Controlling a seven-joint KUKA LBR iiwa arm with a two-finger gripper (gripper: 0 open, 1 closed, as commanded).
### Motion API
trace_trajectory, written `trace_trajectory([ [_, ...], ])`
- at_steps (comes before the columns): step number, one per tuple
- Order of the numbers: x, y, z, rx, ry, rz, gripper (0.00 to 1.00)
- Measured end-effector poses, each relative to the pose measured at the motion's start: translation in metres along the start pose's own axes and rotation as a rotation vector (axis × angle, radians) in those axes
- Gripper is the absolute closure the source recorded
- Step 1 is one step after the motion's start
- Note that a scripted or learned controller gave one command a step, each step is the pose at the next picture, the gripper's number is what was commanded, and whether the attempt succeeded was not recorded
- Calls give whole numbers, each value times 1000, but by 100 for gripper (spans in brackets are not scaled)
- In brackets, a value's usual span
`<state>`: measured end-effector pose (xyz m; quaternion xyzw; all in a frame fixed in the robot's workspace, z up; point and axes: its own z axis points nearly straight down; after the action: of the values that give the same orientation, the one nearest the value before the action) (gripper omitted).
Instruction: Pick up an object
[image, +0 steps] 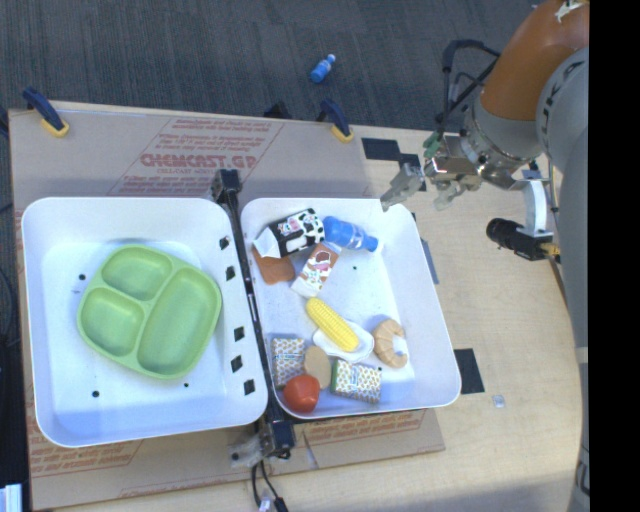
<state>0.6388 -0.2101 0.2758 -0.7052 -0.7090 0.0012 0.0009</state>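
Nearest, the tomato (301, 392), corn (334, 324) and blue bottle (350, 235) lie in the right bin (430, 330); beyond its far corner the gripper (424, 188) hovers, fingers seemingly apart, empty. Approach step: next, descend onto one object.

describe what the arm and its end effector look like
The arm is a thick rounded grey tube with a broad orange band above the wrist. Black cables loop beside it at the wrist. The end effector is a compact metallic grey assembly, with a small green spot on its body and thin grey fingers.
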Motion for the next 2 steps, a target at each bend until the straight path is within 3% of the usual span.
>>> trace_trajectory([
  [1,0,-81,132,2,1,-1,0],
  [2,11,-82,185,2,1,-1,0],
])
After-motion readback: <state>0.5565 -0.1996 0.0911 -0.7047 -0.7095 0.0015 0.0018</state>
